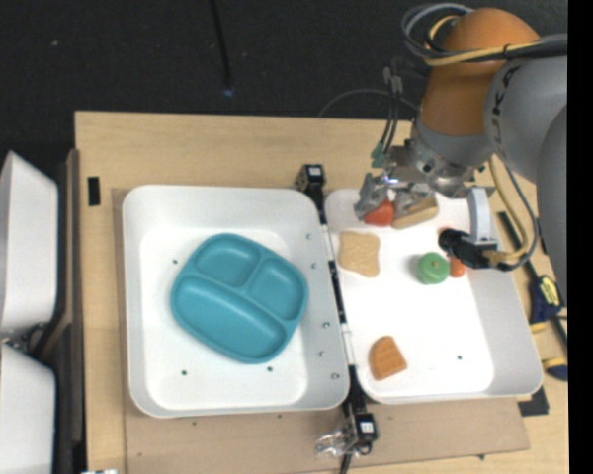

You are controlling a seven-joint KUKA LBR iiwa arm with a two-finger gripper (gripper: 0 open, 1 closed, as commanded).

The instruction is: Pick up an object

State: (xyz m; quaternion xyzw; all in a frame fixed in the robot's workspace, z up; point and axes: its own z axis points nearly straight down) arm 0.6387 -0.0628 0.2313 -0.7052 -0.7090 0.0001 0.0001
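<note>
My gripper (pixel 387 203) hangs over the far left corner of the right bin (pixel 474 363), under the orange wrist band. A small red object (pixel 380 215) sits right at its fingertips, with a tan block (pixel 415 214) beside it; whether the fingers clasp either one is hidden. In the same bin lie a beige toast-like piece (pixel 359 253), a green apple-like object (pixel 433 268) with a small orange piece (pixel 458 269) next to it, and an orange-brown bread-like piece (pixel 386 356) near the front.
The left bin (pixel 148 363) holds a teal divided plate (pixel 240 295). A black clip (pixel 309 177) sits at the far junction of the bins, and a metal clip (pixel 341 442) at the near one. Cables and a black-white fitting (pixel 471 237) run along the right bin's far right side.
</note>
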